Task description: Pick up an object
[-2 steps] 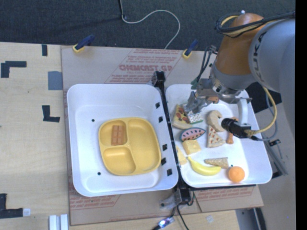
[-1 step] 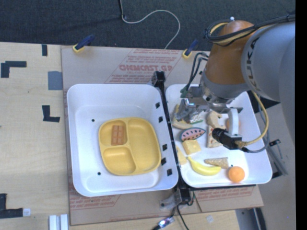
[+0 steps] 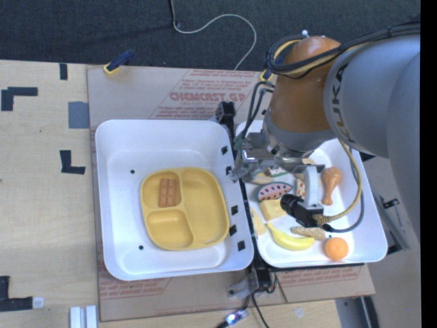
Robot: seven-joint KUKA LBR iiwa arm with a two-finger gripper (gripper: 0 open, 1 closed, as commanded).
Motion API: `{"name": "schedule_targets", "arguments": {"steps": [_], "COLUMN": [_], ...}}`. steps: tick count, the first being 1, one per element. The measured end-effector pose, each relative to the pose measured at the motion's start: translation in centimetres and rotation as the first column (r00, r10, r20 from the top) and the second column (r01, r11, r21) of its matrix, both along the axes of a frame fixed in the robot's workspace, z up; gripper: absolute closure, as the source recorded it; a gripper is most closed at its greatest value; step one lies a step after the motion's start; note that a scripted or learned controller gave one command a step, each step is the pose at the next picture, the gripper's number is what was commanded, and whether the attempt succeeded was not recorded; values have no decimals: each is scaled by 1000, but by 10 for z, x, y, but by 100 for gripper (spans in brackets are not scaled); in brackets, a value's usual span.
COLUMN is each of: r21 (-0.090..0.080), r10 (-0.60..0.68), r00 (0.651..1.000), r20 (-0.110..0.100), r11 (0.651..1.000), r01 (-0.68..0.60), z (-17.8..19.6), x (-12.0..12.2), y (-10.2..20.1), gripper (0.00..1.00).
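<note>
My gripper (image 3: 254, 164) hangs under the orange-banded wrist, low over the left edge of the right bin (image 3: 372, 244), close to the wall between the bins. Just below it lie toy foods: a watermelon slice (image 3: 273, 191), a pale cheese wedge (image 3: 272, 210), a banana (image 3: 290, 240), an orange (image 3: 336, 249) and a chicken drumstick (image 3: 330, 183). A tan piece (image 3: 260, 178) lies right beside the gripper and is partly hidden by it. Nothing is seen held.
The left bin (image 3: 119, 183) holds a yellow divided plate (image 3: 205, 214) with a brown waffle-like bar (image 3: 168, 190) in its upper left compartment. The arm covers the back of the right bin. Cardboard lies under both bins.
</note>
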State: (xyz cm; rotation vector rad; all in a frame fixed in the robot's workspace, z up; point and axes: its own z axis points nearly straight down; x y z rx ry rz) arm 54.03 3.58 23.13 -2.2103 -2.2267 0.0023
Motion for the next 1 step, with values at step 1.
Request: {"name": "schedule_targets", "arguments": {"steps": [1], "r21": [-2], "r10": [-3], "r00": [1000], "r20": [-2], "r11": [1000], "r01": [3], "z": [-18], "x": [-24], "y": [45], "gripper": [100]}}
